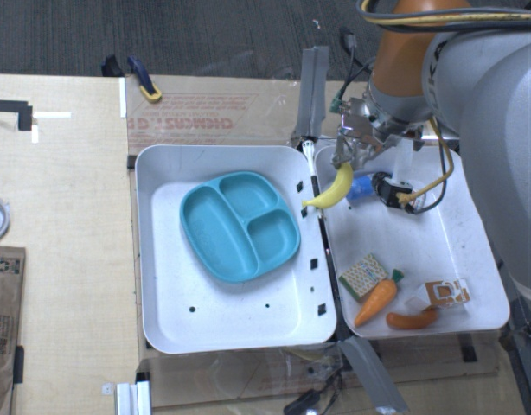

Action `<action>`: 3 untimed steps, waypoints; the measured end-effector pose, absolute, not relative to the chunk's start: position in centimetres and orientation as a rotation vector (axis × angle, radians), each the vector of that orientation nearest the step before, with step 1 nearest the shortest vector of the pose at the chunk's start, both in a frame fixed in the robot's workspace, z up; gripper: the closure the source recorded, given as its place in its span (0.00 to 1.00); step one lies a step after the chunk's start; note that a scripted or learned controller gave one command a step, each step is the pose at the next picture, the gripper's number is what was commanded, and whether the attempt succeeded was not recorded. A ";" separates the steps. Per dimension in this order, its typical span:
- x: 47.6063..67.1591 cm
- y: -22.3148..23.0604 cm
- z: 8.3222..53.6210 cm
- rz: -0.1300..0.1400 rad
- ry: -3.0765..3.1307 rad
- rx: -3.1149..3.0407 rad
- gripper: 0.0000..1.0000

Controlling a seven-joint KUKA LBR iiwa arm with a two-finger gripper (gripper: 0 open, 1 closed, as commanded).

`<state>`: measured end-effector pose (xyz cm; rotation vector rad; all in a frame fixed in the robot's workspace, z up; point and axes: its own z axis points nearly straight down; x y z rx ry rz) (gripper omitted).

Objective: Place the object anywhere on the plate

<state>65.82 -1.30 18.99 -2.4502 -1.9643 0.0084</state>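
A yellow banana [333,190] hangs from my gripper [347,157], which is shut on its upper end. The fruit dangles just above the divider between the two bins, at the right bin's upper left corner. A blue three-compartment plate [239,225] lies in the middle of the left bin [162,318], left of and slightly below the banana, with nothing on it. The grey arm with its orange band [417,37] reaches in from the upper right.
In the right bin [473,232] a small blue item [363,188] lies just behind the banana. A patterned square [363,275], a carrot [375,301], a red-orange sausage shape [412,320] and a small brown-and-white piece [445,293] lie near its front edge.
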 end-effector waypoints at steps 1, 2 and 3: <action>61.2 4.7 19.1 0.007 -1.848 -2.539 1.00; 61.2 4.7 19.1 0.006 -1.847 -2.540 0.00; 61.0 7.3 28.4 0.004 -2.106 -2.332 0.00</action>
